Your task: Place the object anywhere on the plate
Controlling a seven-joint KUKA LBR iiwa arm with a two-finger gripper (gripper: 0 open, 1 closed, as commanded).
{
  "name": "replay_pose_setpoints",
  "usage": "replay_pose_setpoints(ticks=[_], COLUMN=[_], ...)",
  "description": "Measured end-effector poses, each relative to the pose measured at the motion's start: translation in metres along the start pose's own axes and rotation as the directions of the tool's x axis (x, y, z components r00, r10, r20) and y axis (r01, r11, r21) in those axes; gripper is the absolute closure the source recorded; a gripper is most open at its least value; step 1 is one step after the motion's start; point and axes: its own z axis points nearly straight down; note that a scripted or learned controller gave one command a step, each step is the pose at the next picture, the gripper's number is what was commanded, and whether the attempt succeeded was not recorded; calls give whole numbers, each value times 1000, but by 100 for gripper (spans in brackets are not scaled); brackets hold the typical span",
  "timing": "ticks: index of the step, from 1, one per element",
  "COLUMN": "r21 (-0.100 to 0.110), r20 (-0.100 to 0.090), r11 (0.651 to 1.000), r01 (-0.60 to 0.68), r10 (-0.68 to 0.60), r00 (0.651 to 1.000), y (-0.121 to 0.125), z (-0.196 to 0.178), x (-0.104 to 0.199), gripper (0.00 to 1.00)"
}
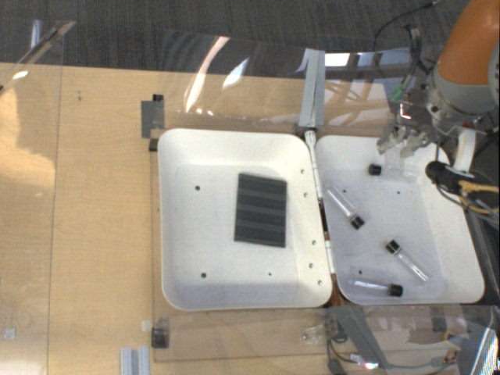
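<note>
A dark grey ribbed plate [261, 209] lies flat in the middle of the left bin [180, 280]. Several clear tubes with black caps lie in the right bin [453, 287]: one at the far side [376, 169], one near the divider [345, 209], one toward the right [403, 258], one along the front wall [376, 288]. My gripper [401, 144] hangs over the far edge of the right bin, just right of and above the far tube. It is open and nothing sits between its fingers.
A metal post [312, 92] stands behind the gap between the bins. Cables [457, 180] trail along the right bin's right side under the arm. A clear sheet [234, 69] rises behind the bins.
</note>
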Motion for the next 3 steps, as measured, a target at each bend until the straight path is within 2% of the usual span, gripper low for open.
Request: replay_pose_setpoints(ticks=[1,2,3], r21=[3,4,4], r20=[2,3,3], r11=[976,713,403], r01=[-217,-701,-915], r10=[217,701,915], r00=[976,713,403], y=[36,12,-27], z=[10,32,43], x=[61,115,172], gripper=[100,100,100])
